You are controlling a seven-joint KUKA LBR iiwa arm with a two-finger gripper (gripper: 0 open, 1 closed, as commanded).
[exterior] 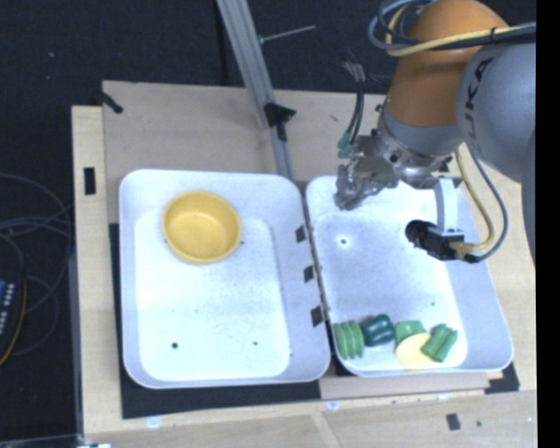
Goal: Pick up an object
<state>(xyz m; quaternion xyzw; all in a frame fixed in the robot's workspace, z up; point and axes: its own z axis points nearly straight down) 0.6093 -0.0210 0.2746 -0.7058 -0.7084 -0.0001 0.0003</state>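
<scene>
My gripper (352, 192) hangs over the far left corner of the right bin (392, 250), with nothing visibly between its fingers. Several small objects lie in a row along that bin's near edge: a light green ridged piece (347, 339), a dark green piece (378, 329), a yellow round piece (413, 351) and a green piece (441, 343). They are well below the gripper in the view. A yellow bowl (202, 227) sits upright in the left bin (215, 325), in its far part.
A grey metal pole (252, 73) slants from the top of the view down to the gap between the bins. A black clamp with cable (437, 239) juts from the arm over the right bin. A device with cables (0, 311) lies at the far left.
</scene>
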